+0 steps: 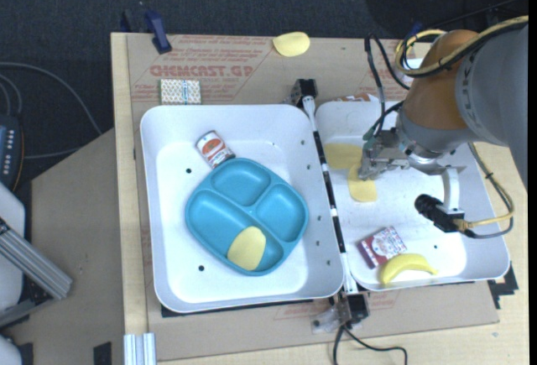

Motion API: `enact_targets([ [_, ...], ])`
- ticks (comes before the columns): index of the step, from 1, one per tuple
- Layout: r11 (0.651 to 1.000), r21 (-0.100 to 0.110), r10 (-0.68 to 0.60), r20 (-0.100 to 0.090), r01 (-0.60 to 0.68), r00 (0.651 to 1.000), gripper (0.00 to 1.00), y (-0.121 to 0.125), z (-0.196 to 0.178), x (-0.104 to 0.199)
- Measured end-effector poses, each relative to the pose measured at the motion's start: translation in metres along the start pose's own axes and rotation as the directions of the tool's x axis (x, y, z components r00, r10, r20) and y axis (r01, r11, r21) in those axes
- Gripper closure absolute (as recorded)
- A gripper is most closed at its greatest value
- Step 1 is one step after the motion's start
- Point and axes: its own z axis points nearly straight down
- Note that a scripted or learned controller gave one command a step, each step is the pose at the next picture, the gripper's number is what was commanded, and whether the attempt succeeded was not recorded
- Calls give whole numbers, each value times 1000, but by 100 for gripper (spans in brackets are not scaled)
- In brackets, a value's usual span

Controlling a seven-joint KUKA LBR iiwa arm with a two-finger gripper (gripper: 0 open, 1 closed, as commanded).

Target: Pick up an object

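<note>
Your target, the yellow chip (362, 190), lies flat in the right bin (478, 258), near its left wall, its long axis roughly across the bin. The pincer (375, 164) hangs just above it; you cannot tell whether the tips are apart or together. Beside it sits a pale yellow sheet (341, 156). Nearer you lie a red packet (382, 246) and a banana (406, 268). The left bin (168, 271) holds a blue tray (243, 212). Both bins rest on a cardboard-topped counter (134, 187) over dark carpet.

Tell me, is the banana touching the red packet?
Touching. The camera view shows the banana lying against the red packet's lower edge, with no gap between them.
</note>
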Motion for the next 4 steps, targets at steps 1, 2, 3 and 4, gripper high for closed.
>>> enact_targets([
  [1,1000,0,0,0,0,1000,0,0,0,0],
  [2,1000,0,-2,1,2,1000,0,2,10,-2],
  [3,1000,0,-1,0,1,1000,0,-11,10,-2],
  [4,1000,-3,-2,2,2,1000,0,1,10,-9],
])
